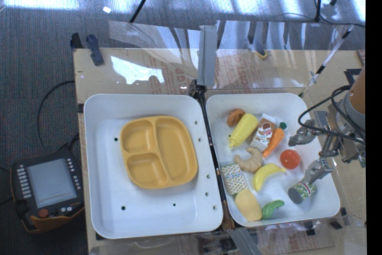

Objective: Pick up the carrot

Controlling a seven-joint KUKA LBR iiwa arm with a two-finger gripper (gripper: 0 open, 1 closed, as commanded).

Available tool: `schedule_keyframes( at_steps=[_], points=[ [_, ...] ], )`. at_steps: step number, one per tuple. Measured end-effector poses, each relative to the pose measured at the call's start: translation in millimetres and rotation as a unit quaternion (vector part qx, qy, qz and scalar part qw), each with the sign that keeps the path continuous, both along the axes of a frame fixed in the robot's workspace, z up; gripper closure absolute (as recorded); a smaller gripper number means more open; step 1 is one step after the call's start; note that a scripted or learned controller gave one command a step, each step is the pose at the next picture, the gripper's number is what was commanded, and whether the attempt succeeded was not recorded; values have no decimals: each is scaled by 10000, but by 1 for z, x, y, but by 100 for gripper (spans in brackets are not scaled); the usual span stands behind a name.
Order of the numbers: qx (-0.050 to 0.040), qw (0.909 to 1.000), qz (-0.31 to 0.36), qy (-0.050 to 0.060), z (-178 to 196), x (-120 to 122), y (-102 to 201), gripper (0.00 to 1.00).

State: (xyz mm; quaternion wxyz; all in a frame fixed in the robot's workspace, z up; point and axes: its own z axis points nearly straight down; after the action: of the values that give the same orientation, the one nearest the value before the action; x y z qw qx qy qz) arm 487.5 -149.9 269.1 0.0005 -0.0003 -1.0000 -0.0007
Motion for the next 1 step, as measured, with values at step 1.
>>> schedule_keyframes(
  at_steps=[1],
  points=[
    [5,10000,-35,14,-49,-12,-64,0]
  ],
)
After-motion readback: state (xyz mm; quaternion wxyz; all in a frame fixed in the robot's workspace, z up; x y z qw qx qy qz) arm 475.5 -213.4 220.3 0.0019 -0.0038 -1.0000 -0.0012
